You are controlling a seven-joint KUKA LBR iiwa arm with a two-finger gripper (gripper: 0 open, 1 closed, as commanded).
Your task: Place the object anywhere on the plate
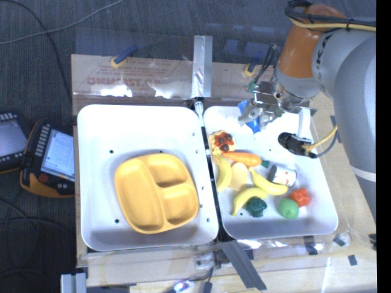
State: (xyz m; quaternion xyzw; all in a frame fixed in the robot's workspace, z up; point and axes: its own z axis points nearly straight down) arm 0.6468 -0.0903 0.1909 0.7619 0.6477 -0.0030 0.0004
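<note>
From my screen the pincer (259, 113) hangs over the back of the right bin (324, 215) with something blue (249, 112) at its tip, but I cannot tell how it is set or whether it truly has hold of that blue piece. The yellow plate (157, 191) sits in the left bin (98, 133), well apart, while the carrot (243, 159), bananas (244, 199) and other toy food lie heaped in the right one. To do this well I'd confirm a firm hold first, lift clear of the divider (208, 170) between the bins, then carry across and lower over a plate compartment rather than its rim.
</note>
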